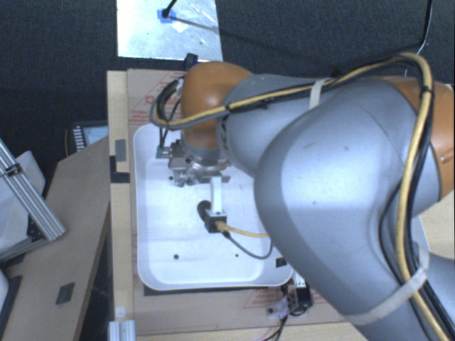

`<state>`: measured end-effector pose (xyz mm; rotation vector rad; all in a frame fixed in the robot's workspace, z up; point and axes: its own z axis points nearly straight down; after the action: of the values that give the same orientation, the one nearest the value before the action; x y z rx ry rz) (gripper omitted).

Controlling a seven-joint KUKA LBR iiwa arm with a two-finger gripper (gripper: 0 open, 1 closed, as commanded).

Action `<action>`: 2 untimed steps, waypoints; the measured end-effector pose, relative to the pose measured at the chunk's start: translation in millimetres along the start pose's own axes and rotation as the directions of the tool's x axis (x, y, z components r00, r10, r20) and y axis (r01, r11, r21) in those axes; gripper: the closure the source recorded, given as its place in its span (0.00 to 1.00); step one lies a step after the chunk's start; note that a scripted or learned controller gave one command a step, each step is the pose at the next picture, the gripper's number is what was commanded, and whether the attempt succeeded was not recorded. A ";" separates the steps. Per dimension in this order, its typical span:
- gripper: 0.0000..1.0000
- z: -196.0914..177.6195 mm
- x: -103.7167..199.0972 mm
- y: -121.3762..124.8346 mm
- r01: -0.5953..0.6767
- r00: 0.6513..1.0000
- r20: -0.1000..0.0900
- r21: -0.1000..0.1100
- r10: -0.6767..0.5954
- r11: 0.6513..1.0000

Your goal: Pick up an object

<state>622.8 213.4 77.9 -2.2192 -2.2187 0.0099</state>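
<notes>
One shallow white plastic bin (153, 226) lies in open view at the left of the scene, resting on the pale brown bench (118, 212). The large grey robot arm (341, 190) reaches in from the right and covers whatever stands on that side. Its orange band (202, 94) sits above the far part of the bin. The metal two-finger gripper (186, 172) hangs below the band, pointing down over the bin's far left quarter. It is close to the floor or on it; we cannot tell which.

We cannot tell how far the gripper is open, since the wrist housing screens its tip from above. We cannot confirm that it holds anything.

We cannot identify the object for this task. The wrist hides the patch of floor directly beneath the gripper, so the object may lie there. On the bare floor nearer to us we note two small dark specks (175, 256). They are well apart from the gripper and too small to name.

We judge that the wrist stands upright over the bin because a top-down approach keeps the gripper away from the bin walls. We judge the step in hand to be descent or grasp, with the lift not yet done. Closing this near the far wall risks striking the rim.
</notes>
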 end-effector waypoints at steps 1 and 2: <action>1.00 -43.5 -42.9 -116.7 -0.002 1.000 -0.001 0.002 0.002 1.000; 1.00 -82.6 -34.2 -124.8 0.004 1.000 -0.004 -0.010 -0.004 1.000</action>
<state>498.6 179.4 161.5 -2.2173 -2.2266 -0.0054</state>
